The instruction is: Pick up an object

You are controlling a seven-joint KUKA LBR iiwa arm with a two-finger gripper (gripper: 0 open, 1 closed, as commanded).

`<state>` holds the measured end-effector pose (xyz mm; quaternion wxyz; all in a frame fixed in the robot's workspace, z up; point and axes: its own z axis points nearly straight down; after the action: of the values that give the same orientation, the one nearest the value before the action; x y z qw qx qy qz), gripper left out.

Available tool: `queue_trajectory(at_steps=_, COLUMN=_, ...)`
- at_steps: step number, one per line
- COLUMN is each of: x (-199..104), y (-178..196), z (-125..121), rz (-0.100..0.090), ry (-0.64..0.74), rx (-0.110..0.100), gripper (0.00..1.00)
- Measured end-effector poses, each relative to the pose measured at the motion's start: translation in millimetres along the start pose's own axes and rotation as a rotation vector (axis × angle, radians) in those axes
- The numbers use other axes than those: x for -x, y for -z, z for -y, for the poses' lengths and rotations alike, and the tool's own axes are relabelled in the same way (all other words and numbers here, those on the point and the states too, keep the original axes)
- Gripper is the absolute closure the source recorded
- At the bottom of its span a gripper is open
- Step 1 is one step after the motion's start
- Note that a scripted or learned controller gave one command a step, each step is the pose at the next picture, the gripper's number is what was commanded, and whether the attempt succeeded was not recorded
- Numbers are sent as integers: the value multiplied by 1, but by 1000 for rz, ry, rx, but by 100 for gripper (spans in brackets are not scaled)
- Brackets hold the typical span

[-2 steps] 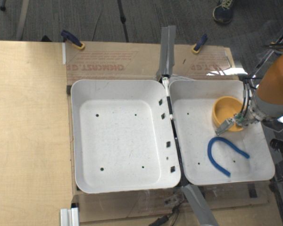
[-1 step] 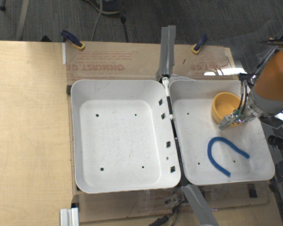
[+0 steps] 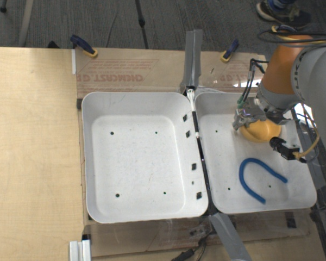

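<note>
From the overhead camera, the thing to watch is a rounded yellow-orange object (image 3: 261, 130), smooth and plump like a small fruit or toy, sitting in the upper part of the right bin (image 3: 223, 197) and pressed right up against the underside of the gripper (image 3: 249, 117). Its top is covered by the wrist hardware, so just the lower bulge shows. Below the gripper, well apart, lies a blue curved tube (image 3: 256, 175), bent into a hook shape on the bin floor, open end toward the right. To the gripper's left there's bare white floor running to the divider where the two bins meet, and beyond that the left bin (image 3: 136, 156). Above the gripper, the right bin's far rim sits close; to the right, the arm (image 3: 293, 69) with its orange band crowds that side, cables trailing near the rim. As for the gripper itself, it sits down on or at the yellow object, but whether it's apart, together or clamped I cannot tell from this angle.
</note>
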<state>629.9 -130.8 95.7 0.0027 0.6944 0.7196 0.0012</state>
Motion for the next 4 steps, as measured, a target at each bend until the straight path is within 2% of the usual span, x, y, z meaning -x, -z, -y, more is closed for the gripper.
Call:
queue_trajectory(at_steps=1, x=90, y=147, z=75, rz=0, ry=22, rx=-7, gripper=100)
queue_trajectory(at_steps=2, x=60, y=79, z=53, rz=-4, ry=43, rx=5, gripper=100)
queue_trajectory(at_steps=3, x=-9, y=10, z=146, rz=-2, ry=-166, rx=10, gripper=100)
queue_trajectory(at_steps=4, x=-108, y=180, z=80, rz=1, ry=-338, rx=-9, gripper=100)
